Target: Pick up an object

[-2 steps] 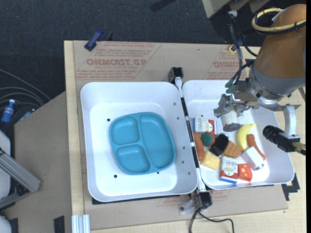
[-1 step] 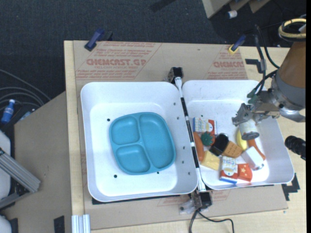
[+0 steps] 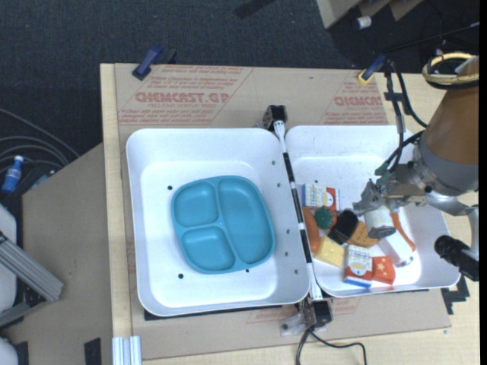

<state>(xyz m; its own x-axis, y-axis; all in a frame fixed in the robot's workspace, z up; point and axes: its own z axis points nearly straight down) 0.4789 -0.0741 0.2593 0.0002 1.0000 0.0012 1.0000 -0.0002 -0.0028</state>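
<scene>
Right now I see my gripper (image 3: 378, 196) low inside the right bin (image 3: 342, 144), but I cannot tell its state from this angle. Just beside it lies a cluster of objects: a black block (image 3: 345, 226), a yellow piece (image 3: 330, 252), a small printed carton (image 3: 319, 197) and a red-and-white packet (image 3: 368, 268). The left bin (image 3: 152, 150) holds a blue divided tray (image 3: 222, 223).

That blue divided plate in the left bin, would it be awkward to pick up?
Probably. The blue divided plate looks like stiff moulded plastic, so it shouldn't flop. It lies flat and wide, so fingers may only catch its rim. Its smooth surface suggests it could slide when pushed.
</scene>
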